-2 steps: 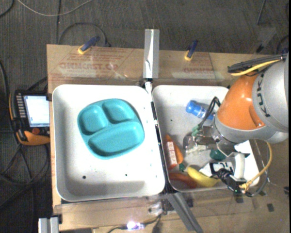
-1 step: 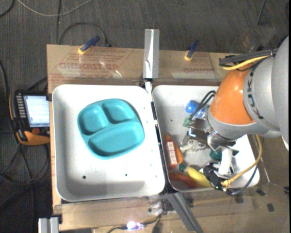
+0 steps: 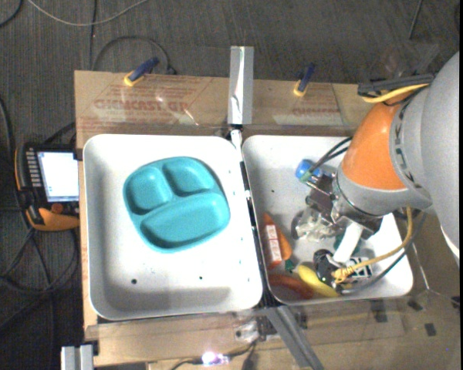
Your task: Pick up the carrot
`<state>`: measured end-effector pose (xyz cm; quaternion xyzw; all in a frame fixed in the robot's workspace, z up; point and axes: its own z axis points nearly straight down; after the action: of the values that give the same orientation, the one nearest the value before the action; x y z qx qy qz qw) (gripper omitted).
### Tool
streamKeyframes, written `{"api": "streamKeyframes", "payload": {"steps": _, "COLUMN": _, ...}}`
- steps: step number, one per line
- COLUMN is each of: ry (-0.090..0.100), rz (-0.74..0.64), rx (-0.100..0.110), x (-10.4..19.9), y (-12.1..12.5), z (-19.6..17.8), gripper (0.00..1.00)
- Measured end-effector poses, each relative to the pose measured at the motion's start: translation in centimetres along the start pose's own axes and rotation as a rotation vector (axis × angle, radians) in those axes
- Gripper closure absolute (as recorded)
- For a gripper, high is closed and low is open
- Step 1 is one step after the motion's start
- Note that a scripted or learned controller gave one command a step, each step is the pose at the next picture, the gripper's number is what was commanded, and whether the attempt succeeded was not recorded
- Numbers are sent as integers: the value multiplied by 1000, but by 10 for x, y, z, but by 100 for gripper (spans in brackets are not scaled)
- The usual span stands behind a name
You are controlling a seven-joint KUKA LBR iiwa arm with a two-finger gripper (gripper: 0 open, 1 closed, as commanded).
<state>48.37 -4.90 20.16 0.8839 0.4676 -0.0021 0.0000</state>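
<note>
the slim orange carrot (image 3: pixel 276 240) lies along the left wall of the right-hand shallow white bin (image 3: pixel 276 154), likely pushed there; the gripper (image 3: pixel 315 226) hangs just right of it, low in that bin, seemingly lining up; whether it is wide or closed, i cannot tell.

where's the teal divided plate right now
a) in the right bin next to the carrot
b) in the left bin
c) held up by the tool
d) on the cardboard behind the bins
b) The teal divided plate lies flat on the floor of the left bin, while the carrot sits in the right bin near the divider, and the tool is over the right bin.
</note>
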Motion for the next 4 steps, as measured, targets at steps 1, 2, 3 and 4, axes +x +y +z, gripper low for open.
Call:
{"api": "streamKeyframes", "payload": {"steps": 1, "ry": -1, "rz": 308, "rx": 1, "x": 14, "y": -10, "z": -1, "gripper": 100}}
{"api": "streamKeyframes", "payload": {"steps": 2, "ry": -1, "rz": 31, "rx": -1, "x": 24, "y": -16, "z": -17, "gripper": 100}}
{"api": "streamKeyframes", "payload": {"steps": 3, "ry": -2, "rz": 19, "rx": -1, "x": 58, "y": 40, "z": -84, "gripper": 100}}
{"api": "streamKeyframes", "payload": {"steps": 4, "ry": 1, "rz": -338, "rx": 2, "x": 83, "y": -22, "z": 19, "gripper": 100}}
